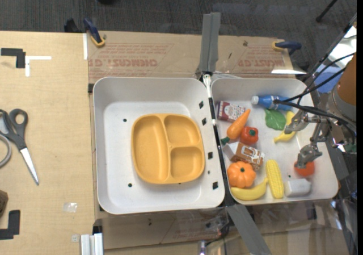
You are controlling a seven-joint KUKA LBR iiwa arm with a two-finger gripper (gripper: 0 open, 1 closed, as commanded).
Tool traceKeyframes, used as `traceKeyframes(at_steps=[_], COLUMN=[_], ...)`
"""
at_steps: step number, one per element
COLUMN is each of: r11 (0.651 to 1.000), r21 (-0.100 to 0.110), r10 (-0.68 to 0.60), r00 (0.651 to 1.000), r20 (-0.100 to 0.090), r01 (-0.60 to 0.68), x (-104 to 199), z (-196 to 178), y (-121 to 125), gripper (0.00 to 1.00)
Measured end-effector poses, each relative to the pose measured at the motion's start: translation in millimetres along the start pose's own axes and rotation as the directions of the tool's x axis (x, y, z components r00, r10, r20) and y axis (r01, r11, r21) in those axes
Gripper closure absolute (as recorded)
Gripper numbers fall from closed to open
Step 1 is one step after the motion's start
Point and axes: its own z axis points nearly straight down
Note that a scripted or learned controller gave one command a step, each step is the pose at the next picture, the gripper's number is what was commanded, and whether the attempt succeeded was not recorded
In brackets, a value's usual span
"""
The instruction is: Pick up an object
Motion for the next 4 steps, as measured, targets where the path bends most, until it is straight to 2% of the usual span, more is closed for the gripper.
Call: traceKeyframes(at_steps=[1,2,3,4], r11=[0.991,0.982,0.940,0.942], r21=[0.000,0.001,0.000,0.001], r10=[0.131,0.187,0.340,0.336], r00=[0.991,0.982,0.940,0.942], r20=[0.002,0.008,-0.001,0.002], r01=[-0.131,-0.187,-0.340,-0.336], x=[-22.5,-129.4,-19.8,-21.4], z=[112.5,109.9,113.2,103.7], y=[34.8,44.0,6.0,7.0], gripper=[0.00,0.00,0.00,1.00])
